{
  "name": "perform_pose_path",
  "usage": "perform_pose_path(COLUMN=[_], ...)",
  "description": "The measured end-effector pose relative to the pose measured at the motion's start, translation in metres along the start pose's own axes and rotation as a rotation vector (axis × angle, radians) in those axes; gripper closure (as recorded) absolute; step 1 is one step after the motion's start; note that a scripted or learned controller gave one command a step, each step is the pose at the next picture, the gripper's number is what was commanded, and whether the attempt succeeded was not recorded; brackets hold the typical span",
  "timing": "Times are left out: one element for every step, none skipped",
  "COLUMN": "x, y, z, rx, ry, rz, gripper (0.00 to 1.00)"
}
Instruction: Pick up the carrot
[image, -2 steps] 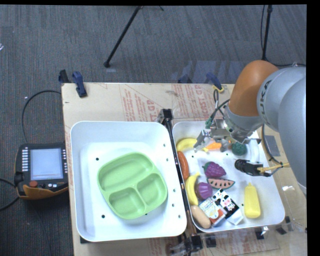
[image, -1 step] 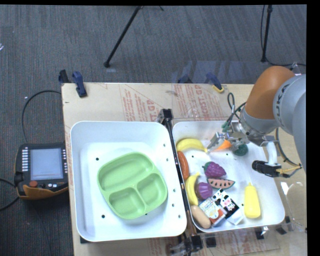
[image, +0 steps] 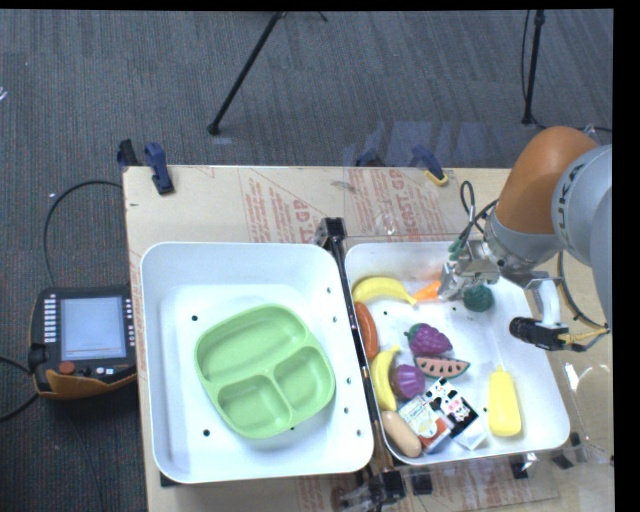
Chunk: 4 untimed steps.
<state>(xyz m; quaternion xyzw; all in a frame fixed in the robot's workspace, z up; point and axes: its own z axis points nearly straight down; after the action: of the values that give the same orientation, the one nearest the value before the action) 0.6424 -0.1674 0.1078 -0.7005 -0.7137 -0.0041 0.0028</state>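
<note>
The carrot (image: 429, 292) shows as a small orange tip in the right bin (image: 545, 395), near its back wall and just right of a banana (image: 383, 290). My gripper (image: 457, 278) hangs low over the bin's back part, right beside the carrot's right end and partly covering it. A dark green rounded piece (image: 478, 297) lies directly right of the gripper; whether it belongs to the carrot is unclear. From this angle the gripper's tip is hidden by its own body.
The right bin also holds a red sausage (image: 367, 328), purple grapes (image: 428, 338), a watermelon slice (image: 441, 366), a second banana (image: 383, 372), a yellow corn cob (image: 503, 402) and a milk carton (image: 452, 408). A green divided plate (image: 265, 370) sits in the left bin (image: 170, 290).
</note>
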Motion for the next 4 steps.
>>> perform_pose_path(x=[0.012,0.011,0.006,-0.004], y=[-0.053,-0.052,0.002,0.001], z=[0.022,0.021,0.021,0.020], rx=[0.008,0.005,0.005,0.001], ry=[-0.007,-0.008,-0.008,-0.009], rz=[-0.043,-0.041,0.244,0.446], gripper=[1.00,0.00,0.00,0.00])
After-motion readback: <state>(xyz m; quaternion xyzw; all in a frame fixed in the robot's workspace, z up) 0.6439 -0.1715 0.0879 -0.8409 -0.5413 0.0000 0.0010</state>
